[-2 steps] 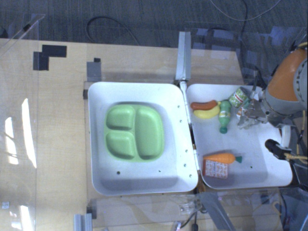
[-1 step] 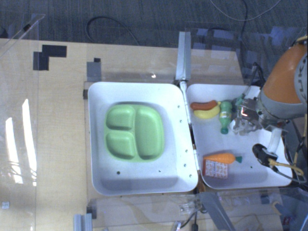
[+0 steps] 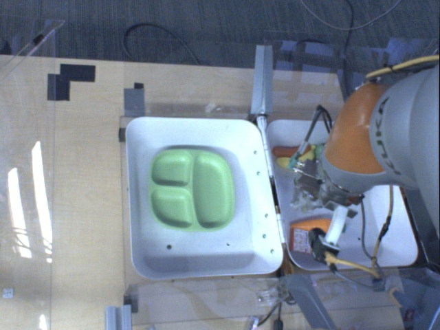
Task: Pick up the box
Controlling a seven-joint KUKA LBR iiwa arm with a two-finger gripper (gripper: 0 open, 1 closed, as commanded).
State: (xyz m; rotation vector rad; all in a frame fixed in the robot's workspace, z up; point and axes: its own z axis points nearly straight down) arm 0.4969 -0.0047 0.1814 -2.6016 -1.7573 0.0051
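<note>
Currently, you will find the small orange cardboard box (image 3: 307, 233) lying flat near the lower left corner of the right-hand shallow white bin (image 3: 399, 243), close to the divider between the bins. The two-finger gripper (image 3: 311, 181) hangs just above the box in the frame, low over the bin floor; you cannot tell whether its fingers are open or closed. The grey arm with its orange band (image 3: 357, 136) covers most of this bin. The left-hand shallow white bin (image 3: 199, 256) holds a green three-compartment plastic tray (image 3: 193, 189).
</note>
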